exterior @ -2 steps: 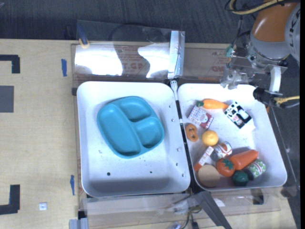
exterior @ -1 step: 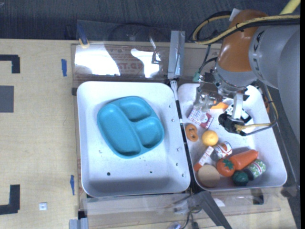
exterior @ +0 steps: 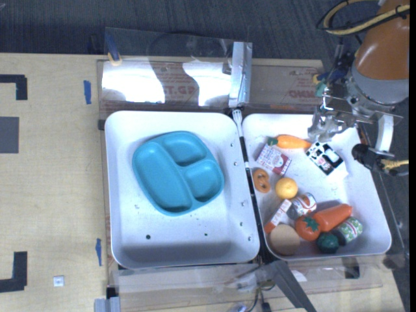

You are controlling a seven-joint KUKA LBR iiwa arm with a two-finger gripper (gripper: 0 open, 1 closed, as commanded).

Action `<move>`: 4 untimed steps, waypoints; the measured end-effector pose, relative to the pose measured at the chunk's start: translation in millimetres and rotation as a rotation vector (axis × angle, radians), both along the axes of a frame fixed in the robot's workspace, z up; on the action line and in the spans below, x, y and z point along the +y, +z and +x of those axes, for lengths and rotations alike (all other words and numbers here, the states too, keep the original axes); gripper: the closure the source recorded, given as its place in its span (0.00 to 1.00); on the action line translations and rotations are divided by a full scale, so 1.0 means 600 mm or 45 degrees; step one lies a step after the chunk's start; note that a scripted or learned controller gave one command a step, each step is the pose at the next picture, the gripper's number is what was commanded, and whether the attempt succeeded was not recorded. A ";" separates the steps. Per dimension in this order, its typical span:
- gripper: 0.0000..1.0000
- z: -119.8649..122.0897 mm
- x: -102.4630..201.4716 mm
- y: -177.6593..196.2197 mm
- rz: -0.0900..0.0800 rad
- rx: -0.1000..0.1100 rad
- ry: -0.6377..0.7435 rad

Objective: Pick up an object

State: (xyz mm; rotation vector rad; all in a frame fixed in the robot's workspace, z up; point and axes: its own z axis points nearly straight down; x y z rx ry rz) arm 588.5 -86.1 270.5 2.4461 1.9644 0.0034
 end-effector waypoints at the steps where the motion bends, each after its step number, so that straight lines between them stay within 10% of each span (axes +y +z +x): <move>1: 1.00 -0.181 0.087 -0.007 0.004 0.011 0.004; 3: 1.00 -0.146 0.033 0.047 0.001 0.006 0.008; 4: 1.00 -0.181 0.135 -0.024 0.003 0.014 -0.165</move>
